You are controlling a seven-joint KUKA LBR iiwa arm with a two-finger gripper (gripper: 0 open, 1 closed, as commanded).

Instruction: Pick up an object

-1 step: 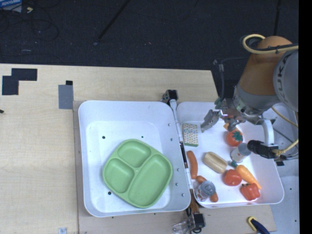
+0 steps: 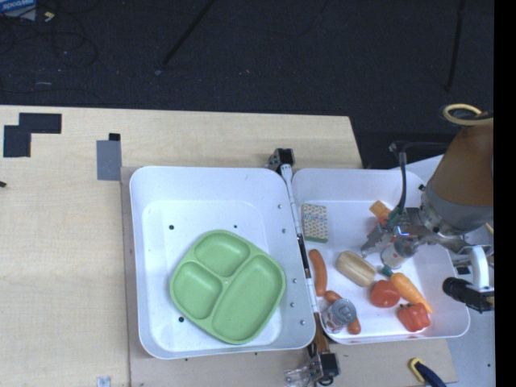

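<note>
Claw low inside right bin, near bin's middle; finger spread cannot be judged, nothing seen gripped. Bread roll just beside claw, toward left bin. Tomato, carrot, red pepper toward bin's front right corner. Sausage along bin's left wall; patterned sponge toward back left corner; grey round piece at front left corner. Left bin carries green divided plate, toward front edge. Both bins on tabletop.
</note>
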